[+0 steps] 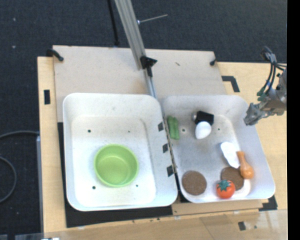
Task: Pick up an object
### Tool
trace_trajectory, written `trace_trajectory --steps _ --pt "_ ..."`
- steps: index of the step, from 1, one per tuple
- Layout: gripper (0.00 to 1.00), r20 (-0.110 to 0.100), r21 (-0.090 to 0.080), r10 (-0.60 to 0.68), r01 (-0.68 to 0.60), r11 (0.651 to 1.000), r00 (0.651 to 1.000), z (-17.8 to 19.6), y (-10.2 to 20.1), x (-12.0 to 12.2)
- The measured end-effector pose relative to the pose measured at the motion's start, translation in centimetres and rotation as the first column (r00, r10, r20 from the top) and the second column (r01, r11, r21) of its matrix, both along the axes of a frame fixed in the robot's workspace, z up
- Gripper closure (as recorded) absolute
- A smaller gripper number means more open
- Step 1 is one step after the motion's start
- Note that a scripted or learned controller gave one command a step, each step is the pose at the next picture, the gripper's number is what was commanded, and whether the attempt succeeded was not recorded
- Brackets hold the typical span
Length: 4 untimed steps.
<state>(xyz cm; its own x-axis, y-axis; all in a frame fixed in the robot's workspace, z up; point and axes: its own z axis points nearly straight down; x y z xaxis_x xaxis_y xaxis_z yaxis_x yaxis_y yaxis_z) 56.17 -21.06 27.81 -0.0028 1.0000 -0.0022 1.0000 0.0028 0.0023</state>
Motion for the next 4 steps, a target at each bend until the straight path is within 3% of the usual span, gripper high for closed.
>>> trace_trajectory --steps 2,3,4 --pt "1.0 -0.001 0.002 0.004 -0.004 1.0 1.0 -2.3 10.4 -2.3" --pt "1.0 -0.001 0.003 0.005 -0.005 1.0 1.0 -2.8 16.4 -2.2" --pt "1.0 -0.002 0.005 0.005 -0.005 1.0 1.0 -2.2 21.0 -3.2"
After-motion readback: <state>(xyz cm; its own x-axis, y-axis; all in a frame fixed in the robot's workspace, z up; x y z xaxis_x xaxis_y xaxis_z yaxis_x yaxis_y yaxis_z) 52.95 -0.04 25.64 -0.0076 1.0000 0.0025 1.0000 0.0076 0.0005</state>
